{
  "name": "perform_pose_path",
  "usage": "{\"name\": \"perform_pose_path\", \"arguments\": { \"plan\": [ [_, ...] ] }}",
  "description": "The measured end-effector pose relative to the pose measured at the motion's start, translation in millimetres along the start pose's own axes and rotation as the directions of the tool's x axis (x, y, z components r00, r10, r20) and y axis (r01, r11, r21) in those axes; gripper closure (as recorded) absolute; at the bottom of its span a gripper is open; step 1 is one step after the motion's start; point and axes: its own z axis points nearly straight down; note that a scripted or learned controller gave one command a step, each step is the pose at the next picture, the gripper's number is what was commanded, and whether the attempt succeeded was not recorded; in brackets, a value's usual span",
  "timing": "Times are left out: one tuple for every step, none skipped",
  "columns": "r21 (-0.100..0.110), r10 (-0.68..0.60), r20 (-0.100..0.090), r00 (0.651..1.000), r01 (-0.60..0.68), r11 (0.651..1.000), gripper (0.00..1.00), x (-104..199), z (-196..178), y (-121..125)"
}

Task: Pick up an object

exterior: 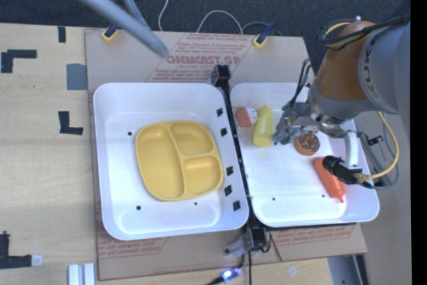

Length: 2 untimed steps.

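Two bins: hand (285,130), grip unreadable, beside yellow object (263,127), orange carrot (331,180) nearby; yellow tray (179,159) left.

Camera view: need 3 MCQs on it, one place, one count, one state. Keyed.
1. Where does the yellow divided plate lie?
A. left bin
B. right bin
C. on the cardboard

2. How many compartments does the plate have?
A. two
B. three
C. five

3. How does the orange carrot stand to the gripper?
A. between its fingers
B. lying apart from it in the right bin
C. outside both bins

Key: 1 A, the plate sits on the left bin floor. 2 B, ridges split it into three. 3 B, the carrot rests near the right bin far corner.
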Motion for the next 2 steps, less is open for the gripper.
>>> {"name": "perform_pose_path", "arguments": {
  "plan": [
    [-0.002,-0.001,0.0,1.0,0.001,1.0,1.0,-1,-56,-9],
    [0.001,-0.001,0.0,1.0,0.001,1.0,1.0,0,-78,-8]
  ]
}}
